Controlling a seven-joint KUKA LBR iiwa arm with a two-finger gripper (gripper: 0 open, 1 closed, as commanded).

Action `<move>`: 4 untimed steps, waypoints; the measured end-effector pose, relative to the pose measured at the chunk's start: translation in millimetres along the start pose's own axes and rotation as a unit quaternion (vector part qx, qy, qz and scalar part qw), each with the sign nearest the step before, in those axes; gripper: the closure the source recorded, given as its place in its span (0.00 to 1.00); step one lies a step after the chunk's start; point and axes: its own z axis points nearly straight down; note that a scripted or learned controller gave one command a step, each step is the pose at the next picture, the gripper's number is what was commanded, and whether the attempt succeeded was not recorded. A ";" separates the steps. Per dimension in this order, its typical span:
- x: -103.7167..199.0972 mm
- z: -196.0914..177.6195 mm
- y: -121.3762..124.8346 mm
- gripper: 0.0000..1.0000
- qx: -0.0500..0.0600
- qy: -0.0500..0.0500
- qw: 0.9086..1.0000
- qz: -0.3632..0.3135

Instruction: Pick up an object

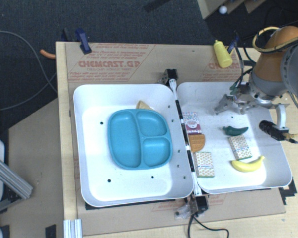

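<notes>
Nearest in the right bin point(273, 180) lie a banana point(247, 164) and patterned packets point(204, 163), then a dark green piece point(235, 130). Farther back the gripper point(231, 105) hovers over bare floor, fingers spread wide, gripping nothing. A blue tray point(138, 138) sits in the left bin point(89, 133).

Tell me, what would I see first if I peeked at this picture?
Probably the big blue divided plate in the middle of the left bin. Next, the yellow banana near the front of the right bin, with a dark green thing and small patterned packets close by. The grey and orange robot arm leans in over that bin's back right corner.
</notes>
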 end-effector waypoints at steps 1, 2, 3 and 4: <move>10.0 0.5 -46.1 0.00 0.002 0.001 1.000 0.000; 28.8 0.5 -62.4 0.00 0.002 0.002 1.000 0.000; 5.7 0.4 -57.2 0.00 0.000 0.000 1.000 0.000; 30.3 0.5 -76.0 0.00 0.002 0.001 1.000 0.000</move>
